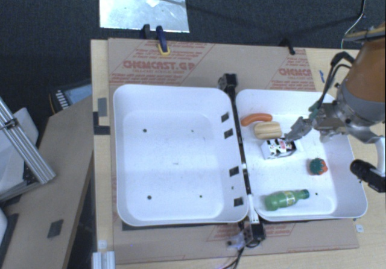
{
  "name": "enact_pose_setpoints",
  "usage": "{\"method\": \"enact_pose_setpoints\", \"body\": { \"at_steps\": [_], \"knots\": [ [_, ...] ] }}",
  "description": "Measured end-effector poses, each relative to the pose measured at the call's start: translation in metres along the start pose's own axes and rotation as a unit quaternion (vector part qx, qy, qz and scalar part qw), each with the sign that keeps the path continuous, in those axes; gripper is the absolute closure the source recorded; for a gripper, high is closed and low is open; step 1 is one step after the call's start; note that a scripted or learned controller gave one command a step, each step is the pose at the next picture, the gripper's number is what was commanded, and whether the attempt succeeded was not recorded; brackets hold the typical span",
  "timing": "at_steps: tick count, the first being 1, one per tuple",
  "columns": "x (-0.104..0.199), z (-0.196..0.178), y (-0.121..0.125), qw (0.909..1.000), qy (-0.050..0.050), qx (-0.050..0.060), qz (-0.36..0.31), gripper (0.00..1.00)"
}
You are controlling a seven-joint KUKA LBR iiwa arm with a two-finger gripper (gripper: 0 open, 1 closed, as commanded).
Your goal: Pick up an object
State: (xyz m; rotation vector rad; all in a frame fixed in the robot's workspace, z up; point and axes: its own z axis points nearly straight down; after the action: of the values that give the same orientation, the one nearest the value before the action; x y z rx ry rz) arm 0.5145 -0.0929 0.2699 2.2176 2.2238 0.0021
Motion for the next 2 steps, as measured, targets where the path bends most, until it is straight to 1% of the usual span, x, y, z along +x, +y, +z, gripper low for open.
{"method": "enact_pose_setpoints", "body": {
  "at_steps": [1, 2],
  "knots": [
    [-0.1163, -0.0591, 0.0411, 1.0000, -0.005, -0.006, 0.005, 0.00],
    [-0.1090, -0.0666, 0.0412, 1.0000, -0.002, -0.003, -0.001, 1.00]
  ]
}}
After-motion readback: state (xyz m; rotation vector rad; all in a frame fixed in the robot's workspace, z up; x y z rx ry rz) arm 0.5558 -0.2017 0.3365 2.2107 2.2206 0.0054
